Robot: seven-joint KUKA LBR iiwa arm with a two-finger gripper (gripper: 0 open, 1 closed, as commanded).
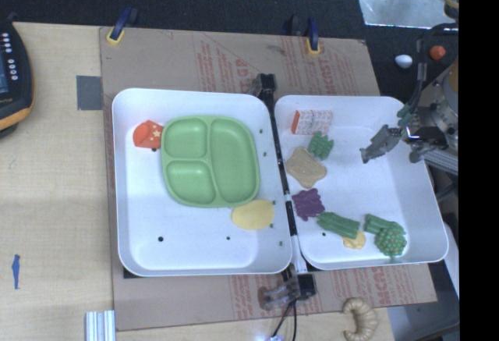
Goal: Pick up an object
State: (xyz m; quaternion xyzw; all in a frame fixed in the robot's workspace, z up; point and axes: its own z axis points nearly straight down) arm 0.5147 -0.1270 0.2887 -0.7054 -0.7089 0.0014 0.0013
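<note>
Two white bins sit side by side, seen from above. The left bin (132, 199) holds a green tray (210, 160), a red toy (146, 134) beside it and a yellow piece (253, 214). The right bin (405, 199) holds a small carton (312, 122), a tan slice (305, 168), a purple piece (309, 204) and several green vegetables, including broccoli (390, 238). The gripper (380, 144) hangs over the right bin's right side, near the rim, with nothing between its jaws; whether they are open or closed cannot be told. Nothing has been picked up: choosing, descending and grasping all appear left to do.
</note>
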